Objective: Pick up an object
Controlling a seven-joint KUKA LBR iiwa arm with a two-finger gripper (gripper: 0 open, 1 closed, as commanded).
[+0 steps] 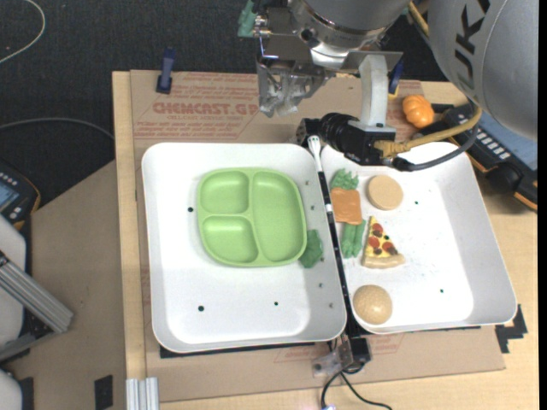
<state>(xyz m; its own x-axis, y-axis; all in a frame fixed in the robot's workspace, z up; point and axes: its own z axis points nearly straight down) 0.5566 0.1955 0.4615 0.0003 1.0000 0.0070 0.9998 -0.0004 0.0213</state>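
Two white bins side by side on bench: left bin [171, 314] w/ green divided plate [252, 216] in its upper middle, small dark-green piece [312, 248] touching plate's lower-right corner. Right bin [461, 254] w/ toy food along its left side: green leafy bit [344, 178] at top, orange slab [346, 205] just below, green bean pod [354, 236] under that, pizza slice [381, 248] beside pod, tan round cookie [385, 192] to the upper right, brown bun [373, 303] near front edge. Gripper [286, 88] above bins' far edge, over cardboard, well apart from the food, nothing seen held; blurred, so can't tell jaw state. Small orange fruit [418, 109] outside bins, back right.
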